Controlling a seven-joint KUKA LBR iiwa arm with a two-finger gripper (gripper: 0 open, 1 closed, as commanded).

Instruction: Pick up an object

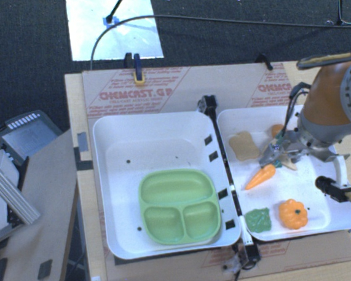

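The gripper (278, 153) sits low in the right bin (340, 213), at the carrot's (261, 176) 1 o'clock end. Its jaws are hard to read against the clutter there, so I cannot tell how far apart they stand or whether anything is caught between them. The carrot lies tilted, its thick end up beside the jaws and its tip pointing toward 8 o'clock. At the jaws' 9 o'clock lies a tan bread slice (244, 145). An orange ball (277, 130) peeks out at 12 o'clock, partly hidden by the arm. Toward 6 o'clock sits a small pumpkin (293, 214), with a green leafy piece (257, 220) at its 9 o'clock.

The left bin (114, 173) holds a green divided tray (179, 205).

The board (176, 84) under the bins on the tabletop bears red print reading "CHEMCAST GP", seen whole at the upper left and partly again at the upper right.
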